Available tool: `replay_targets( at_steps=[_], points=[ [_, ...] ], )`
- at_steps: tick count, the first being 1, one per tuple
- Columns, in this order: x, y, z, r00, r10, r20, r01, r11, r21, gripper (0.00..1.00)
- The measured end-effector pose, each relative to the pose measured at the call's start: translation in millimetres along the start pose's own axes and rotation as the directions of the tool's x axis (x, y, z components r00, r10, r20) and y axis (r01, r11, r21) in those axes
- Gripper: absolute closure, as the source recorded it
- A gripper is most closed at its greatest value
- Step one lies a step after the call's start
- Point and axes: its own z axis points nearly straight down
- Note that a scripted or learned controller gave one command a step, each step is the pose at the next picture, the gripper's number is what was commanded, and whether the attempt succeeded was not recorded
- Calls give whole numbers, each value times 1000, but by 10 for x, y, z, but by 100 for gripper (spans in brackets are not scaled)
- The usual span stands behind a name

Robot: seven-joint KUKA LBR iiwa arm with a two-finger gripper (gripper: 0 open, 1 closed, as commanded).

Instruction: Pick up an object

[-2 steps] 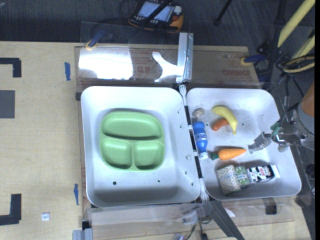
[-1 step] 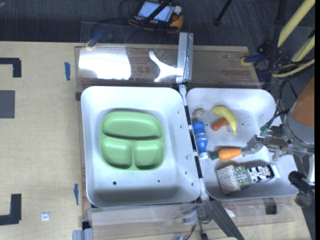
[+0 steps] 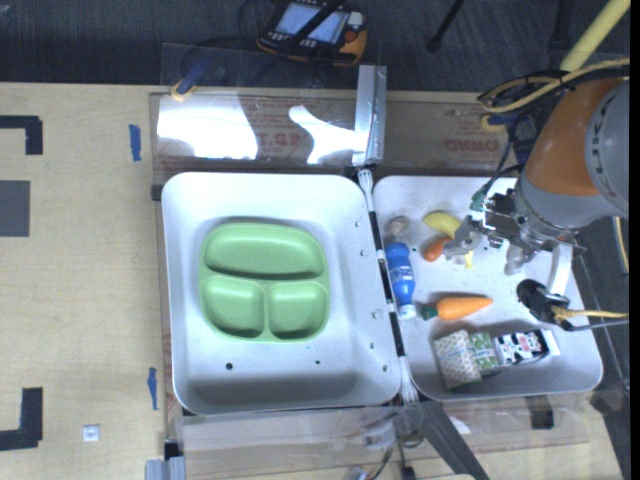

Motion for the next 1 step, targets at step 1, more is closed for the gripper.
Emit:
replay_targets(
  at_steps=[1],
  points=[
    [-2,659,645,963,-271,1,271,963,-6,0]
  ],
)
